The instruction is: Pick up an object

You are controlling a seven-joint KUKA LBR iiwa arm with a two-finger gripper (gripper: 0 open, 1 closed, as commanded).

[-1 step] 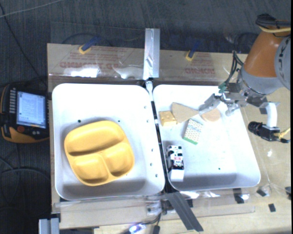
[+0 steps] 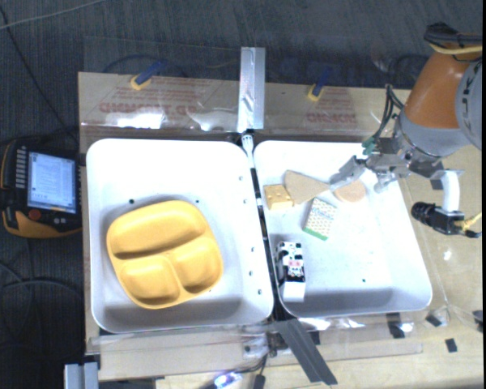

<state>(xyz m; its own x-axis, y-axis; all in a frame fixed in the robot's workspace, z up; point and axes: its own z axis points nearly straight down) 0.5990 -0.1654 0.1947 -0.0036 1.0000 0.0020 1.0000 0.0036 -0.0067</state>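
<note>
Grey arm [image 2: 458, 96] extended in from the right, orange band seen above the wrist, wrist angled down and leftward, claw [image 2: 364, 173] held low, finger spread not resolved at this slant

Both white bins, the left bin [image 2: 166, 156] and the right bin [image 2: 389, 250], look like smooth moulded plastic with a soft sheen. The yellow divided tray [image 2: 164, 252] looks like matt plastic with rounded, smooth walls. The bench board [image 2: 186, 96] beneath looks like brown cardboard or wood under a clear glossy film that catches light. An upright strip [image 2: 252, 87] between the bins looks like bright brushed metal. The floor [image 2: 57, 31] resembles dark, rough carpet. The arm's orange band [image 2: 436, 96] has a smooth satin finish.
</note>
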